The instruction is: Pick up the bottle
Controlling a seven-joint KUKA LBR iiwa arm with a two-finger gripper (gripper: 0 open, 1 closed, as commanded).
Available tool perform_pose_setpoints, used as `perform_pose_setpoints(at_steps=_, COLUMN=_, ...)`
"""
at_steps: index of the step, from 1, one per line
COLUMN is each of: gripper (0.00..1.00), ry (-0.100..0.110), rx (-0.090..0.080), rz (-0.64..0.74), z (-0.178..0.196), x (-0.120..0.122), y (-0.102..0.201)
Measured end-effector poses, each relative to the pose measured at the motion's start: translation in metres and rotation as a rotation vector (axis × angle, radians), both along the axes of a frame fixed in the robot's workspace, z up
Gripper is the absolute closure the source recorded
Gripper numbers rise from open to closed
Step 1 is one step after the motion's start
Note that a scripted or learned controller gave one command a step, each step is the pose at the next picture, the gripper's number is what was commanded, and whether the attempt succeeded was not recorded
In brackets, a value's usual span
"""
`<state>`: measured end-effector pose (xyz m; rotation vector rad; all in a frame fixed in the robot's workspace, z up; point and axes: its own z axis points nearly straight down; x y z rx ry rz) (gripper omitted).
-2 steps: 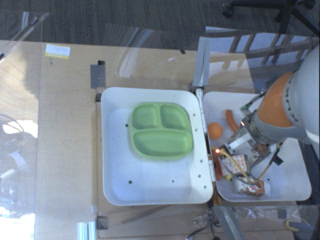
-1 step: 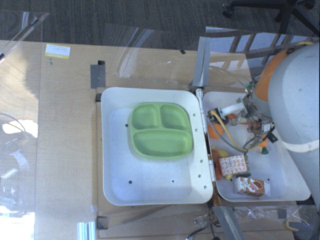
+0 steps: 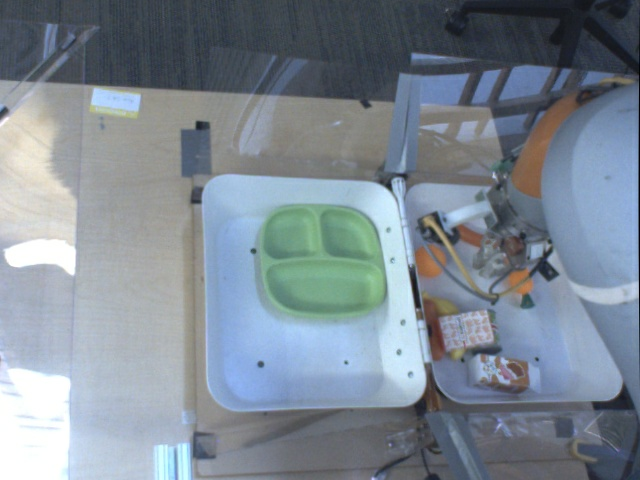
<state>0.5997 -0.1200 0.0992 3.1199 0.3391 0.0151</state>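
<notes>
At the 5 o'clock position of the right bin (image 3: 585,368), a small bottle (image 3: 502,372) with a white and red-brown label is observed lying on its side; just beyond it, towards 12 o'clock, a red and white patterned packet (image 3: 466,329) is noted, with orange pieces (image 3: 430,261) further up. The gripper (image 3: 505,248) is seen low over clutter at the bin's 12 o'clock, well apart from the bottle; its finger state cannot be told. In the left bin (image 3: 230,368), a green divided plate (image 3: 322,262) is recorded.
</notes>
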Motion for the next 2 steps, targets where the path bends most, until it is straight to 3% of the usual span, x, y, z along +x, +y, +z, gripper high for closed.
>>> perform_pose_setpoints(at_steps=1, gripper=1.00, ry=0.010, rx=-0.004, rz=0.430, z=-0.0121, x=0.0462, y=-0.0596)
perform_pose_setpoints(at_steps=2, gripper=0.00, ry=0.014, rx=-0.004, rz=0.428, z=-0.0124, x=0.0448, y=-0.0612)
